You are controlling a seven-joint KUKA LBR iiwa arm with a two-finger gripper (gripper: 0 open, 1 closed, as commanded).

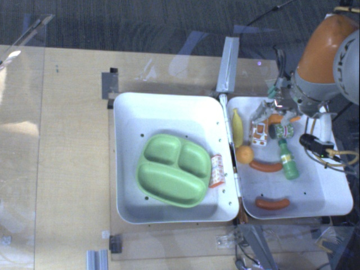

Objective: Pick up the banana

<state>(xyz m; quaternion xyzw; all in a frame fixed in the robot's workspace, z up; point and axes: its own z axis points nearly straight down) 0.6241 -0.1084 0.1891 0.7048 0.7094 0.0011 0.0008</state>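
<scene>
- The banana [238, 127] lay in the right bin [329, 204], close against that bin's left wall, running lengthwise away from the camera.
- Just below the banana sat an orange [244, 154], and to the right of the orange lay a sausage [265, 166]; a second sausage [273, 203] lay nearer the bin's front edge.
- A green bottle [287, 161] lay tilted near the bin's middle, its cap end pointing up toward a small carton [259, 134] (white with orange print).
- The gripper [277, 101] hung over the far part of the right bin, above the carton and some small items too jumbled to name, well to the right of the banana.
- How far the gripper was open could not be told, and nothing could be seen in its hold (the wrist and clutter hid that area).
- The left bin [129, 151] held a green divided tray [174, 170], with a small red and white packet [217, 171] lying just beside the tray's right edge.
</scene>
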